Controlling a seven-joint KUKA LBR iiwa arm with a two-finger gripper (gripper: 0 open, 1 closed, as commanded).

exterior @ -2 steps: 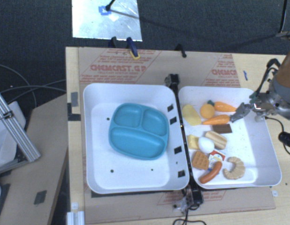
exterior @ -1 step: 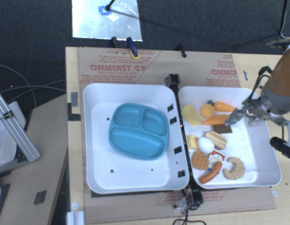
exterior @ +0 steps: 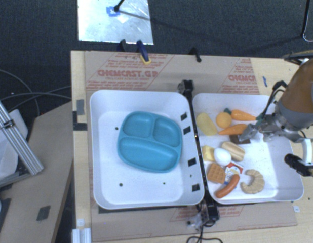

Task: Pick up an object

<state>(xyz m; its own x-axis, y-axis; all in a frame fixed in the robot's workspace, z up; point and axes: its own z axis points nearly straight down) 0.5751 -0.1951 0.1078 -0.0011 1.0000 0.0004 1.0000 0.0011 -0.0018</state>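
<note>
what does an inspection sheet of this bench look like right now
surface: cardboard-covered bench bearing left bin and right bin
job's things: toy foods in right bin: carrots, egg, waffle, sausage, croissant
clutter: blue divided plate in left bin
grippers: pincer low over right bin beside the carrots; grip cannot be judged
cables: black cables on floor at left
surroundings: dark carpet, shiny sheet behind bench

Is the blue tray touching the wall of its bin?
Apart. The camera view shows the blue tray in the middle of the left bin, with white floor visible all around it.
</note>
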